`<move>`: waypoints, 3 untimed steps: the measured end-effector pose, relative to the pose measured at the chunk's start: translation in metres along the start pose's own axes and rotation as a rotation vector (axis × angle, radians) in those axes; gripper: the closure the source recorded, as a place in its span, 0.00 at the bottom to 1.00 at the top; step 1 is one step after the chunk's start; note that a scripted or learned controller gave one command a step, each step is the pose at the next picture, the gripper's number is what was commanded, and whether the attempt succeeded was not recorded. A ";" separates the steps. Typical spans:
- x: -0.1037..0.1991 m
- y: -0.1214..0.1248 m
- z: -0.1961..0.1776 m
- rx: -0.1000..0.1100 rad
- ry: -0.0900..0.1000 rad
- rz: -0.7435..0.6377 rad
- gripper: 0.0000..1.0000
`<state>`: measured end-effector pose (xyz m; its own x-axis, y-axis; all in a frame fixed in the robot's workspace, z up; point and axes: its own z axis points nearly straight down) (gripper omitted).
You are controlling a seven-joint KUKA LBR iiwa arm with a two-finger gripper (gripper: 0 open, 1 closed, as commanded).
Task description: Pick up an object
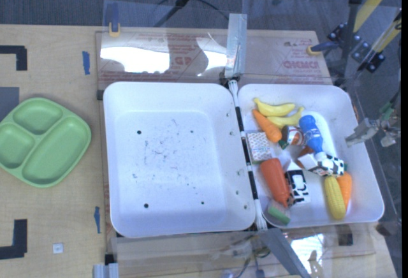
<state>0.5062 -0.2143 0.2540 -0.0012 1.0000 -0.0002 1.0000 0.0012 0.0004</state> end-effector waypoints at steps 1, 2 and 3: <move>0.034 0.018 0.127 0.000 0.001 -0.230 0.00; 0.067 0.034 0.167 -0.006 -0.002 -0.366 0.00; 0.042 0.112 0.164 -0.002 -0.001 -0.426 0.00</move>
<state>0.6185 -0.1717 0.0903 -0.4143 0.9101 -0.0019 0.9101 0.4143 0.0024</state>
